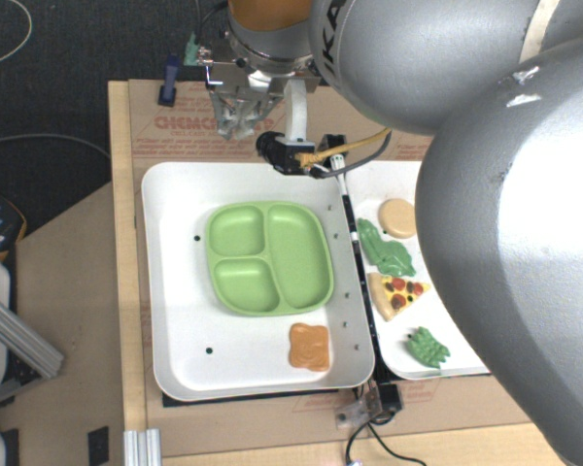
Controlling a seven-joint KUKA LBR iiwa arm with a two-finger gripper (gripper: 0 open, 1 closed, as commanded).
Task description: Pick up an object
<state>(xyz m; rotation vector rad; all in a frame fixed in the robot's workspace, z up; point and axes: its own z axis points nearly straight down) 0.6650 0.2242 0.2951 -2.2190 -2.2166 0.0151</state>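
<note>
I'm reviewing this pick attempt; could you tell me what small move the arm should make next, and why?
Probably bring the gripper forward over the left bin. It hangs above the cardboard behind that bin, holding nothing, while the orange piece lies apart from the green plate.

The grey arm reaches in from the right — its gripper hangs raised, pointing down.

A brown cardboard sheet with red letters covers the bench. Around it the floor is dark and bumpy, with thin wires lying on it. A silver metal bar sits at the left.
</note>
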